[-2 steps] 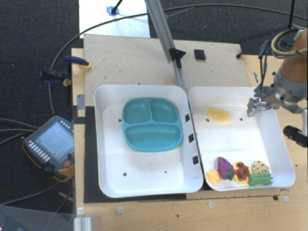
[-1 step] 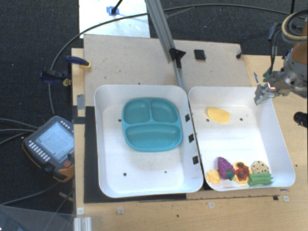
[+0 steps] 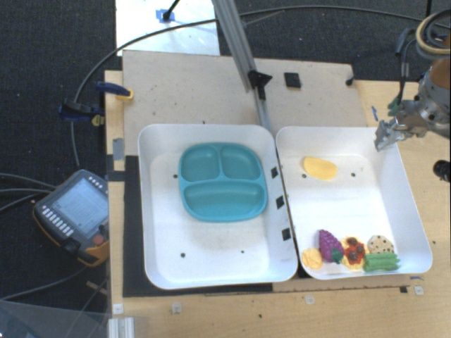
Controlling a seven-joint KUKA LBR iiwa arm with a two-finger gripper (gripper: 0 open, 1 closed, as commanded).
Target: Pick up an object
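Observation:
The right bin (image 3: 394, 189) holds a yellow oval piece (image 3: 320, 167) near its back left. Along its front edge sits a cluster: a small yellow piece (image 3: 311, 259), purple grapes (image 3: 328, 245), a red and yellow piece (image 3: 354, 252), a speckled cookie (image 3: 380, 244) and a green piece (image 3: 382, 262). My gripper (image 3: 386, 135) hangs at the back right corner of that bin, above its rim, far from all of these. Nothing shows between its fingers.
The left bin (image 3: 158, 245) carries a teal divided plate (image 3: 223, 182). A grey pole (image 3: 236, 34) slants over the back of the bench. A teach pendant (image 3: 70, 213) and cables lie to the left of the bench.

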